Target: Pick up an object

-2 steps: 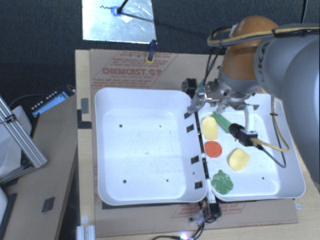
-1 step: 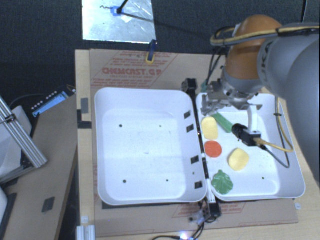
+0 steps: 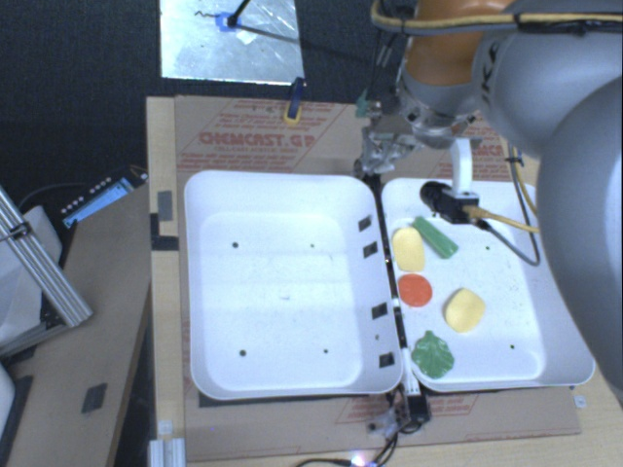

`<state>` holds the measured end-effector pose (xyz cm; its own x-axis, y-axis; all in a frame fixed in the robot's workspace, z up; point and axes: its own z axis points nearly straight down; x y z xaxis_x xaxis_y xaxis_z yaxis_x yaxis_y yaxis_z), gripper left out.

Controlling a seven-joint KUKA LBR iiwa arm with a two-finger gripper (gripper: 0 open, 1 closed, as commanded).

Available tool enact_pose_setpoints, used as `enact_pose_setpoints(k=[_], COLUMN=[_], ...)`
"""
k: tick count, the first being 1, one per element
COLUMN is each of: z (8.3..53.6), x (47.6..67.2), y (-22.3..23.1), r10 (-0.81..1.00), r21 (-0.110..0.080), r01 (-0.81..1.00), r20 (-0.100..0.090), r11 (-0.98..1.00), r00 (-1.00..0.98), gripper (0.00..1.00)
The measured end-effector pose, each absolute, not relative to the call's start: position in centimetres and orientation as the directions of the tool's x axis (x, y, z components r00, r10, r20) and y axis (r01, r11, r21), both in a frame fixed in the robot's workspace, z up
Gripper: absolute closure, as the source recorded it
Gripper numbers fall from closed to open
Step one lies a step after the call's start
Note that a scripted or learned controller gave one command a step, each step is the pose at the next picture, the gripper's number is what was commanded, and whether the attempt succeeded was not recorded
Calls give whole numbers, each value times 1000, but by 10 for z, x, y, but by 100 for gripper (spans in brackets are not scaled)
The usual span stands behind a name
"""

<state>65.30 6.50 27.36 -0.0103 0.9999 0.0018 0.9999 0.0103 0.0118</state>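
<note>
The right bin (image 3: 526, 290) holds several small items near its left wall: a pale yellow piece (image 3: 409, 249), a long green piece (image 3: 434, 236) leaning against it, an orange-red disc (image 3: 416, 290), a yellow lump (image 3: 464, 309) and a green leafy piece (image 3: 432, 355). My gripper (image 3: 375, 161) hangs from the grey arm over the back end of the divider between the two bins, behind and to the left of the items. Nothing is visibly held in it.
The left bin (image 3: 282, 280) is a white tray with small dark holes. Black clips (image 3: 378, 282) line the divider. A black part with a yellow cable (image 3: 450, 202) hangs over the right bin's back. The big arm covers the top right.
</note>
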Motion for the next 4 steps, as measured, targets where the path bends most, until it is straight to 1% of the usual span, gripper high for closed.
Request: enact_pose_setpoints(k=[1,2,3,4], z=[307,410,546,471], x=[655,670,658,561], y=[171,179,175,213], r10=[1000,1000,1000,1000], r21=[7,14,18,-9], r01=[1000,1000,1000,1000], r20=[5,4,4,1], r11=[14,6,6,11], r00=[-14,-6,-7,-11], gripper=[100,100,100,100])
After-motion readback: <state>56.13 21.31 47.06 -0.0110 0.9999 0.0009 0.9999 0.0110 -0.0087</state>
